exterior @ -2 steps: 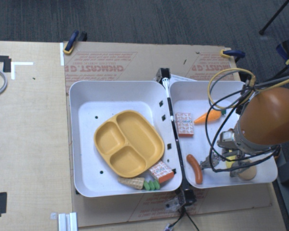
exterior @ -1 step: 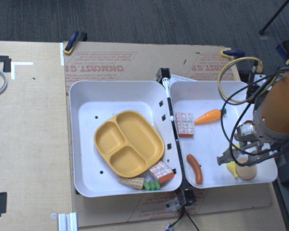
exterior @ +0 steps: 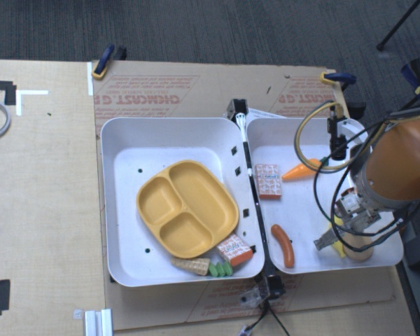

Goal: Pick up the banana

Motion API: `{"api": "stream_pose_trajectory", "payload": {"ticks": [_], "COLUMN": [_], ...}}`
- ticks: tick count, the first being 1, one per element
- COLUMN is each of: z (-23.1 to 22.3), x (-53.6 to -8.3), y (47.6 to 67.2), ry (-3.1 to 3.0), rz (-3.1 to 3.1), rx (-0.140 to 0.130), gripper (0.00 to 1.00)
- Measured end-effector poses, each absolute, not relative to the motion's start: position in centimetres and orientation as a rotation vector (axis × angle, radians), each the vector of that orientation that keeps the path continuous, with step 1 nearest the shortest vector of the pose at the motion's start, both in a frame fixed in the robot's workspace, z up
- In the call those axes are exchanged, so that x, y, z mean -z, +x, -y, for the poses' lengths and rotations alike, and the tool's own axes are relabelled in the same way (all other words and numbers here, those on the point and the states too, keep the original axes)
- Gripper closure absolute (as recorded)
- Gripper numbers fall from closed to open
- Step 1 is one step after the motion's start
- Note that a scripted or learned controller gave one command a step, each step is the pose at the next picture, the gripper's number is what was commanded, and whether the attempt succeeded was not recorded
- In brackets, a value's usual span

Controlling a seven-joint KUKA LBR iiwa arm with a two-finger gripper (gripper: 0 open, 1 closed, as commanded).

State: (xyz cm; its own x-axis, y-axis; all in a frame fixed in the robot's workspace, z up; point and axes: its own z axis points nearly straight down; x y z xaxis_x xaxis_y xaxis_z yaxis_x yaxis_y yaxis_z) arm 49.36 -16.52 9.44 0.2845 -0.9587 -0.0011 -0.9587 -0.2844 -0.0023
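The grey arm's gripper (exterior: 330, 242) is low in the near right corner of the right shallow white bin (exterior: 304, 261), over a curved yellow banana (exterior: 338, 245) that lies partly hidden beneath it. Whether metal touches fruit cannot be told, so the lift looks not yet made; the grasp and raise remain.

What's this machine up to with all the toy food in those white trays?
A robot arm reaches into the right tray, its claw down at the near right corner, right at a yellow item, probably the banana it is meant to pick up. Whether it has a grip is unclear. A hot dog, a carrot and a small box lie nearby. The left tray holds a yellow divided plate.
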Motion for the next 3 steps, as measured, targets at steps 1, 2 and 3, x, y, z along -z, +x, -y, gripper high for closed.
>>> {"api": "stream_pose_trajectory", "payload": {"ticks": [1, 2, 3], "z": [14.0, 9.3, 9.3], "x": [-9.2, -9.2, -9.2], "y": [49.1, 51.3, 51.3], "ry": [-3.060, -3.081, -3.081], "rz": [-0.702, -0.601, -0.602], "rx": [0.000, -0.004, -0.003], "gripper": [0.00, 0.00, 0.00]}}
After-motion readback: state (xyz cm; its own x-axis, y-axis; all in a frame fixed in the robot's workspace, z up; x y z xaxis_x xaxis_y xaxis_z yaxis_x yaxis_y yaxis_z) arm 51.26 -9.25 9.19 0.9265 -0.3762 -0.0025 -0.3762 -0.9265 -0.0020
